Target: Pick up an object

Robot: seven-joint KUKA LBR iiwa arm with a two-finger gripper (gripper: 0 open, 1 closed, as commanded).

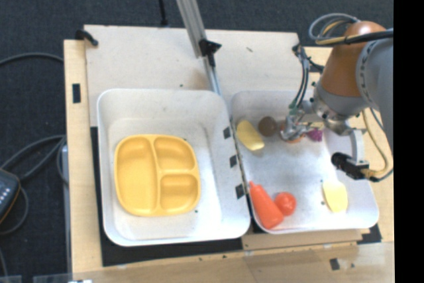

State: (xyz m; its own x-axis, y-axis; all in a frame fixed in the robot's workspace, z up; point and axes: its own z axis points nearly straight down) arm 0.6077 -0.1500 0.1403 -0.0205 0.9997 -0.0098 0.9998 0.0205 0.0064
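Note:
My gripper [292, 131] hangs low over the back of the right bin [301, 225], at the end of the grey arm with its orange band [344, 69]. A small purple object [315, 135] lies just to its right, partly hidden by the wrist. A brown round object [267, 124] sits just to its left, and a yellow oval object [250, 135] lies further left near the bin's wall. Nothing shows in its grasp.
An orange carrot-like piece [265, 206] and a red ball [286, 202] lie at the right bin's front left, with a pale yellow piece [335, 196] at its front right. The left bin [109, 109] holds a yellow divided plate [157, 174]. A metal pole [189, 3] slants over the back.

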